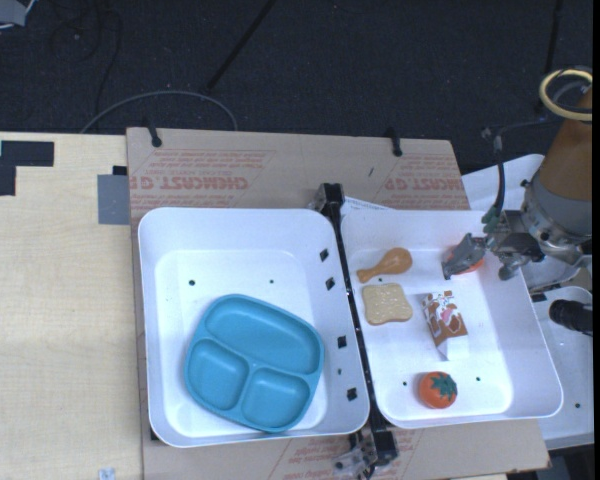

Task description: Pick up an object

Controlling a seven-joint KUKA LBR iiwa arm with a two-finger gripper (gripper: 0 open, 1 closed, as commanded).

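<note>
White bins: two shallow bins are being shown side by side on the bench, the left bin (160,268) and the right bin (540,368) touching along a dark middle seam.
Blue tray: a three-compartment tray (253,362) is lying flat in the left bin, toward its near side.
Drumstick: a tan toy drumstick (386,264) is lying in the right bin's far left part.
Toast: a slice of toy bread (386,304) is resting just below the drumstick, near it but apart.
Carton: a brown and white carton (445,321) is lying on its side near the bin's middle, to the right of the toast.
Tomato: a red-orange toy tomato (437,389) is sitting near the front wall.
Gripper: the gripper (466,256) is being held over the right bin's far right part, reaching in from the right; its fingers appear spread with nothing seen between them, though the view is blurred there.
Arm: the grey and orange wrist (565,183) is being kept above the bin's right rim.
</note>
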